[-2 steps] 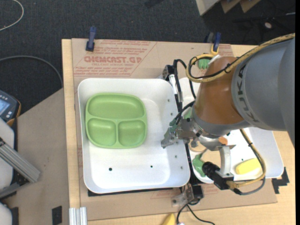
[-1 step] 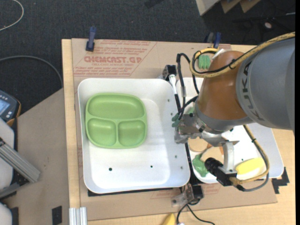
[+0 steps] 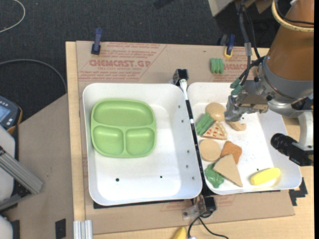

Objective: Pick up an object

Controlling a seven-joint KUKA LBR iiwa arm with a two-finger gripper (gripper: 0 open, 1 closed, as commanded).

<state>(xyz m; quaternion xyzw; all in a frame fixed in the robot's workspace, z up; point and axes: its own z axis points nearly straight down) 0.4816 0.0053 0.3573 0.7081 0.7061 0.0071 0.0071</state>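
Hovering over a half-hidden tan piece [image 3: 238,126], the claw [image 3: 234,116] has an unreadable grip.

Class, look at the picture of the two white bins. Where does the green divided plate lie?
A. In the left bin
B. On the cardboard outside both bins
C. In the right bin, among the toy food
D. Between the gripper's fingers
A. The green divided plate lies flat in the left bin, while the toy food, such as the yellow piece, sits in the right bin near the gripper.
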